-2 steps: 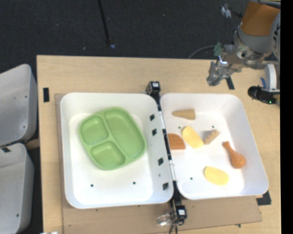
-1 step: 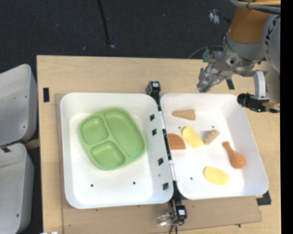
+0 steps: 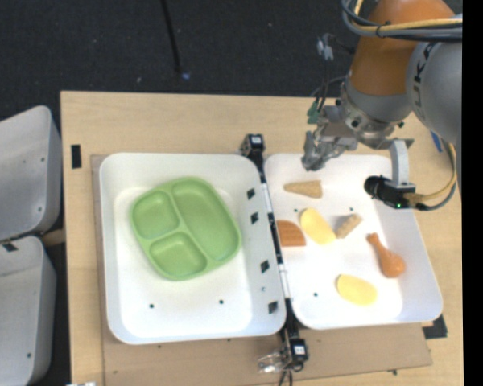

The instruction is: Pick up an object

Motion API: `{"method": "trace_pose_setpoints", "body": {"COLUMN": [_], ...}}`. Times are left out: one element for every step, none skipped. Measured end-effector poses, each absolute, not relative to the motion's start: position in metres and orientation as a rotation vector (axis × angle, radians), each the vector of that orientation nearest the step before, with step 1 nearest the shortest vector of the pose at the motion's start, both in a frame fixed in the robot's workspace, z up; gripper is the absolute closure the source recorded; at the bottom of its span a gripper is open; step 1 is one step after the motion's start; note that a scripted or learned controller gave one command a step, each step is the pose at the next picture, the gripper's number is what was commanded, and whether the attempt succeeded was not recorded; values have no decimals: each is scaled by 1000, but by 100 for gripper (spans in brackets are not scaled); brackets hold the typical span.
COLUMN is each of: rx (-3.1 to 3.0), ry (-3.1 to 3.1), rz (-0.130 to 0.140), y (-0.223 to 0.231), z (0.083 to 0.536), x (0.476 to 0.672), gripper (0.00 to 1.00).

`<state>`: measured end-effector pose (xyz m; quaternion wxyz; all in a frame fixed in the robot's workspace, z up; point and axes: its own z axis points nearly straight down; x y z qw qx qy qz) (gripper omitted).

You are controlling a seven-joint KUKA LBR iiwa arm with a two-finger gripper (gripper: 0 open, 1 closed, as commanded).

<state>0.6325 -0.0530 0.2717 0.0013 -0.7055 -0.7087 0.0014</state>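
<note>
Green tray (image 3: pixel 185 227) left bin, food pieces right bin, hand (image 3: pixel 314 161) above wedge (image 3: pixel 304 188), grip unclear

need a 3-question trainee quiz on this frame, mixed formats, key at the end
1. True or false: the green divided tray lies in the right bin.
2. Multiple choice: which item in the right bin lies nearest the gripper? A) tan wedge-shaped piece B) orange drumstick-shaped toy C) yellow oval piece
3. Fill in: the divided tray has ___ compartments.

Key:
1. False; it lies in the left bin.
2. A; the gripper is just above that piece in the image, at the bin's far edge.
3. Three.
</note>
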Motion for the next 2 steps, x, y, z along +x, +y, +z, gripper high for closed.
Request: {"method": "trace_pose_setpoints", "body": {"rx": [-2213, -2212], "ry": [-2226, -2227], "rz": [3, 3], "y": [-5, 47], "z": [275, 269], "x": [613, 599], "gripper": [100, 100]}}
